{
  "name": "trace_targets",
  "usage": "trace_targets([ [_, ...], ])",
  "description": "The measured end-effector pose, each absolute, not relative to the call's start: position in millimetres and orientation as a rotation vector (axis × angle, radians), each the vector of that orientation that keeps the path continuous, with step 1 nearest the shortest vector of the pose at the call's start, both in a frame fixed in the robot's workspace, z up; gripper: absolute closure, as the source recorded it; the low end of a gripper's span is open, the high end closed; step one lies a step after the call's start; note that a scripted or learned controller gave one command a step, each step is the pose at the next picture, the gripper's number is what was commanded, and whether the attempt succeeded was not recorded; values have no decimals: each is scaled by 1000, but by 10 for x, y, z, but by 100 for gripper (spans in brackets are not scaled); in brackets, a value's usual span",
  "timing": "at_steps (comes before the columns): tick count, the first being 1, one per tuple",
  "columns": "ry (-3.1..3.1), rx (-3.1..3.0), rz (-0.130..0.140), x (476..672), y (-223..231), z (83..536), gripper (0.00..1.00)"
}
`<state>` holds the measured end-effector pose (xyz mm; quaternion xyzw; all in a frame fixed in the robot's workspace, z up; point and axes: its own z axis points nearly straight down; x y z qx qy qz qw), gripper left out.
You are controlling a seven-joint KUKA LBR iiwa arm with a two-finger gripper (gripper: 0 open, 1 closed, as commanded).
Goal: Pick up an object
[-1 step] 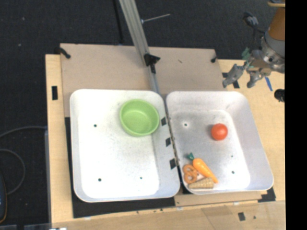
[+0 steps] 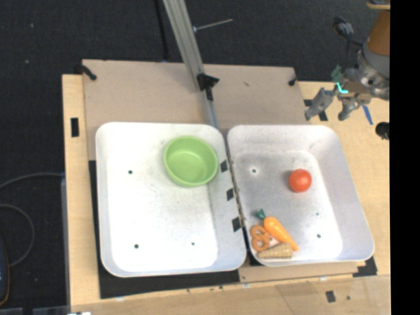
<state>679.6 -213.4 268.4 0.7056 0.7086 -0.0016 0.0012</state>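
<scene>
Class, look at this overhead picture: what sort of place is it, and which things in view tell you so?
Most likely a robotics lab test bench, not a kitchen. A robot gripper hangs above two white bins, which hold toy-like items: a green bowl, a red tomato and a carrot. A metal mounting pole stands behind.

A light green bowl (image 2: 190, 161) sits in a white bin (image 2: 125, 241) flecked with grey. The other white bin (image 2: 328, 149) holds a red tomato (image 2: 300, 180), an orange carrot (image 2: 279, 231) and a brown pretzel (image 2: 261, 239).
</scene>
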Motion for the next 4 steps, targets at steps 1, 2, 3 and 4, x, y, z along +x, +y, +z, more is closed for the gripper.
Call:
trace_targets([
  [1, 2227, 2218, -7, 6854, -2182, 2086, 0],
  [2, 2229, 2217, -8, 6850, -2198, 1451, 0],
  [3, 2229, 2219, -5, 6860, -2202, 1052, 0],
  [4, 2228, 2212, -8, 6865, -2221, 1175, 100],
])
